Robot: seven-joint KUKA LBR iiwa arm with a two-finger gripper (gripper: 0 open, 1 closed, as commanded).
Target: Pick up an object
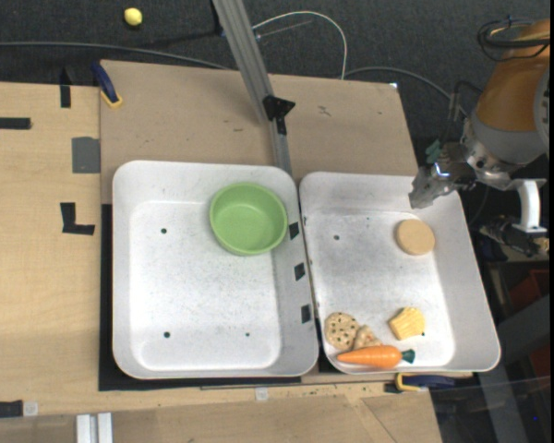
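Yellow ball (133, 16) on dark floor; metal pole (245, 49) slanting.

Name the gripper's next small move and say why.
Probably a short move toward the bench's front and down onto the tan disc. The gripper sits over the right bin's far right corner with nothing seen between its fingers, and the disc is the nearest item, lying apart from the cracker, cheese and carrot.

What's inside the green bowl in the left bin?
The green bowl shows just its own green bottom, nothing lying in it. The patch of left bin floor beneath the bowl is covered.
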